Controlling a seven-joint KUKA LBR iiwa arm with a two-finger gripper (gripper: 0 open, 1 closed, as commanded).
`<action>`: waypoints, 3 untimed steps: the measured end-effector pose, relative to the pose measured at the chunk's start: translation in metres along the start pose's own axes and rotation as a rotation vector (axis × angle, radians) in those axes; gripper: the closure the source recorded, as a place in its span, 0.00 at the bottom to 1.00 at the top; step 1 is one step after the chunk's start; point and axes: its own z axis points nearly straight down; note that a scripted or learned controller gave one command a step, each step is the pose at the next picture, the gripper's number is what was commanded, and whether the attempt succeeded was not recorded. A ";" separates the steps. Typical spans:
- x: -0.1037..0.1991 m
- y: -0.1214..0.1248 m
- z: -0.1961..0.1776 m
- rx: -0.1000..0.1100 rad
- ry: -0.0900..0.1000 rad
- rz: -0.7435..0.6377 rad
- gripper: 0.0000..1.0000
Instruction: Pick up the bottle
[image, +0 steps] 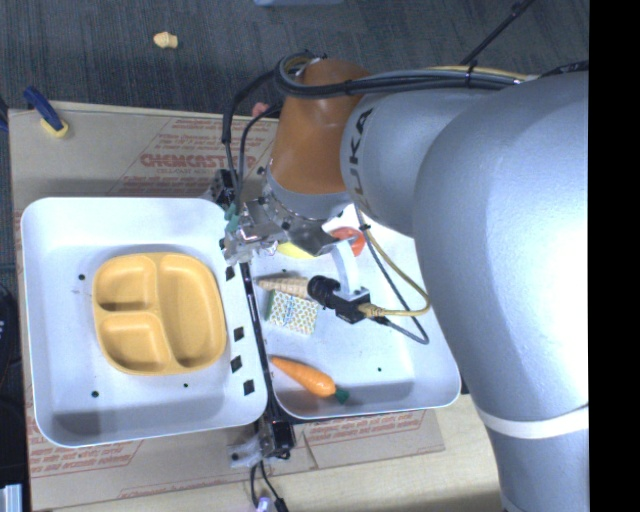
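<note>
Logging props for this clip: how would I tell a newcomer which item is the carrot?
Start at the right-hand white bin, the one the grey arm hangs over. Follow its near edge, closest to the viewer: the carrot lies there, apart from the other items. It is long, plain orange, with a small green tip, unlike the patterned packet behind it.

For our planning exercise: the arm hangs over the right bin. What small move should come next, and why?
Probably raise the hand a little: the arm covers the right bin's far end, and near the carrot I cannot make out a bottle.
</note>
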 end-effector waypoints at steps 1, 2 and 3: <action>-0.030 -0.026 -0.013 0.000 -0.001 -0.411 1.00; -0.083 -0.093 -0.034 -0.001 -0.002 -0.522 1.00; -0.035 -0.135 0.001 -0.001 0.000 -0.543 1.00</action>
